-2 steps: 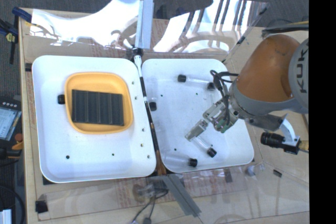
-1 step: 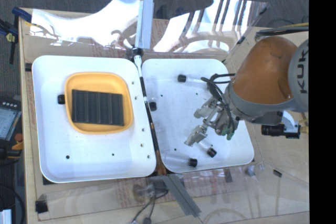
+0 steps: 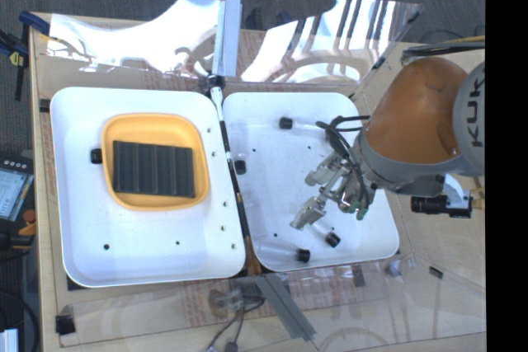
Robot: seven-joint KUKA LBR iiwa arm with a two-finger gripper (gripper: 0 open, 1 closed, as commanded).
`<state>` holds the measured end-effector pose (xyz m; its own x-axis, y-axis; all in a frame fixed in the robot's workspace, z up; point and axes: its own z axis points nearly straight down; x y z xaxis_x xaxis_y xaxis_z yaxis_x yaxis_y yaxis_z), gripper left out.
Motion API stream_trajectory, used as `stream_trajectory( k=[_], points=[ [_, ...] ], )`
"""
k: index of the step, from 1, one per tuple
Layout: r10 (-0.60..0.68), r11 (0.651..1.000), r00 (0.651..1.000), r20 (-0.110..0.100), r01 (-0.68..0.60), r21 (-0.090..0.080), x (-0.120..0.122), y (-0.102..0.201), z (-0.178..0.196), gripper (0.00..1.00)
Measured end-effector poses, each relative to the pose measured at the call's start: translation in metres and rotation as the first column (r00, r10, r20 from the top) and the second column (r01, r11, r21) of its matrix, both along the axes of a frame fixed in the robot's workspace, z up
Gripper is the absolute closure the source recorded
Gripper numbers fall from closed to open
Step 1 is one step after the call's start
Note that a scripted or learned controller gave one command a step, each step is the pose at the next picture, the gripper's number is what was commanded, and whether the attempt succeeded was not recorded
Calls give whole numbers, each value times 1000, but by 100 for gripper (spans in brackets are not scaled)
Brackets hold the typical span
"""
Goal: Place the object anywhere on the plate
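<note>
My gripper (image 3: 312, 214) hung over the right bin (image 3: 272, 243); I could not tell how my jaws stood. Left of that bin, the left bin (image 3: 74, 243) held a yellow plate (image 3: 124, 132) bearing a dark ridged object (image 3: 154, 167).

Hand (image 3: 312, 195) over right bin (image 3: 272, 239)
</note>
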<state>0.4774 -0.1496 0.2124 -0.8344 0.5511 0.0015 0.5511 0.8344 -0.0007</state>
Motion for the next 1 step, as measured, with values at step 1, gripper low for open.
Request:
stream_trajectory(
  k=[1],
  points=[
    [0, 1000, 1000, 0, 0, 0, 0, 0, 0, 0]
  ],
)
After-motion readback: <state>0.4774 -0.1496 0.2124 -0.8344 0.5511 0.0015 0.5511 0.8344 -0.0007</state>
